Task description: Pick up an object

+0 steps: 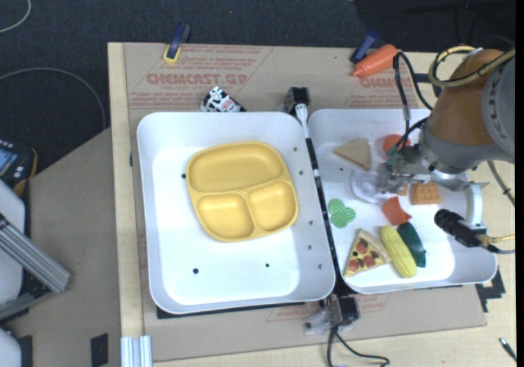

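Toys crowd the right bin (327, 124) — pizza slice (365, 255), corn (398, 249) — tool (391, 181) grip unclear.

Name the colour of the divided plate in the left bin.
Yellow; the divided plate shows plainly in the camera view.

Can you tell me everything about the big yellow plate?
The yellow plate looks like smooth plastic, with rounded corners and three sunken sections: one wide one across the top, two smaller ones below. It lies flat, a little turned, in the middle of the left white bin. Nothing lies on it.
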### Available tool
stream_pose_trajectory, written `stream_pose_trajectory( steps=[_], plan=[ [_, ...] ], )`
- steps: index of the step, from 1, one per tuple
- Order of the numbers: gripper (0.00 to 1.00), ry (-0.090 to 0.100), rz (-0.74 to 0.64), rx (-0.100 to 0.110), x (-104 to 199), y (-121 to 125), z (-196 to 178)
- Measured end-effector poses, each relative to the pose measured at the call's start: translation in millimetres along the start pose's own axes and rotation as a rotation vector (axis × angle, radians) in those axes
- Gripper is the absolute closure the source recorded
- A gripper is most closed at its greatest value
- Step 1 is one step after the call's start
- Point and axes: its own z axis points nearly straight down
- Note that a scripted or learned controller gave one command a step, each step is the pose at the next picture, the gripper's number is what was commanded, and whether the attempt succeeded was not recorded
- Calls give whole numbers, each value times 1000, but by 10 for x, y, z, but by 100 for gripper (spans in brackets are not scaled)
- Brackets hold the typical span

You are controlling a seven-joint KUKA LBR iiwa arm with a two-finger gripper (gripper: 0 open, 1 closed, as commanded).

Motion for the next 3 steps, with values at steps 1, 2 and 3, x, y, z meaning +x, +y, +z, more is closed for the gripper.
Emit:
stream_pose_trajectory(
  steps=[1,2,3],
  plan=[
    [100,0,-1,0,-92,71,-543],
    [100,-1,-2,-3,-104,100,-1190],
    [100,0,-2,1,-104,108,-1240]
  ],
)
